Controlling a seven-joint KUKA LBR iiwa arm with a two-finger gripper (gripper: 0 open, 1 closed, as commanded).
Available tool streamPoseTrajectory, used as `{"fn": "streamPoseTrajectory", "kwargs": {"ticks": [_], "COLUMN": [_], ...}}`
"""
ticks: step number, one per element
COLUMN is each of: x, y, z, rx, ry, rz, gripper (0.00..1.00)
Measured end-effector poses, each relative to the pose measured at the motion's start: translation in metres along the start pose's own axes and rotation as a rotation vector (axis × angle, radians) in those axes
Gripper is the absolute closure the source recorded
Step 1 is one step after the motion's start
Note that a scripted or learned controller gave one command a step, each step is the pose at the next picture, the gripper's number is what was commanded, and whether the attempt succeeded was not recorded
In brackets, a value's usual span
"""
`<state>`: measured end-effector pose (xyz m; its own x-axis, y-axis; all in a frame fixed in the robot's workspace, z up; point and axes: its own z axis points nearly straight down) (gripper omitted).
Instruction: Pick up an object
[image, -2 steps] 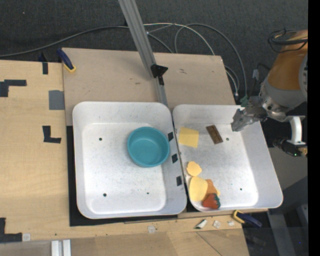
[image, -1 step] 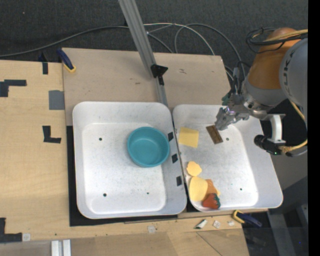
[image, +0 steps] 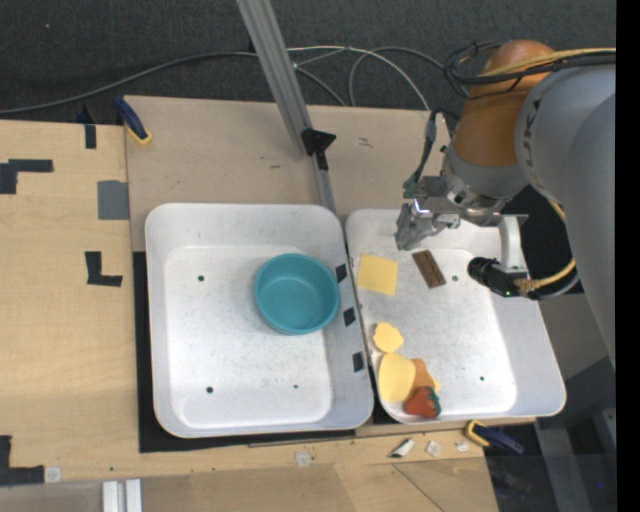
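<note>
The gripper (image: 412, 232) is seen over the right bin (image: 500, 340), toward its 11 o'clock corner; how its jaws stand cannot be told. A brown bar (image: 429, 268) lies at 4 o'clock from it, a yellow square (image: 378, 275) at 7 o'clock (both just beside). A teal bowl (image: 295, 292) is set in the left bin (image: 200, 330).

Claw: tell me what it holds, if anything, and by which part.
Nothing shows in its grip. The claw hangs over the far end of the right bin, apart from the yellow square and the brown bar.
</note>
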<state>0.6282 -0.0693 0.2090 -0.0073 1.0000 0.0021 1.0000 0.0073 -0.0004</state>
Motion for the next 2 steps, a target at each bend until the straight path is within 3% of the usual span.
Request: {"fn": "streamPoseTrajectory", "kwargs": {"ticks": [2], "x": [0.107], "y": [0.008], "z": [-0.013], "rx": [0.0], "ry": [0.0], "rz": [0.001], "gripper": [1.0]}}
